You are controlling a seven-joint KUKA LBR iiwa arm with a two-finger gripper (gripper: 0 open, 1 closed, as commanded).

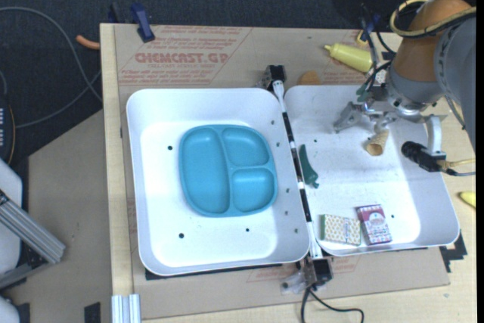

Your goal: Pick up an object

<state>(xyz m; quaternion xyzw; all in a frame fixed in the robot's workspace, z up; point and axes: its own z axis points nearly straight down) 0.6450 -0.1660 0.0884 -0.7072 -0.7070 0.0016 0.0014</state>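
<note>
My gripper (pixel 364 119) hangs low over the back of the right bin (pixel 423 227). Its grey fingers are spread open and nothing sits between them. A small tan cone (pixel 374 141) lies on the bin floor just in front of the fingertips, apart from them. A dark green piece (pixel 306 166) rests against the divider on the bin's left side. Two small boxes lie at the front: a pale patterned one (pixel 340 229) and a red one (pixel 373 225). In the left bin (pixel 151 231) sits a blue divided plate (pixel 227 169).
Behind the right bin, on the cardboard bench, lie a yellow object (pixel 349 54) and a small tan one (pixel 308 77). A blue clamp (pixel 141 23) sits at the back left corner. The arm enters from the right over the bin's back right corner.
</note>
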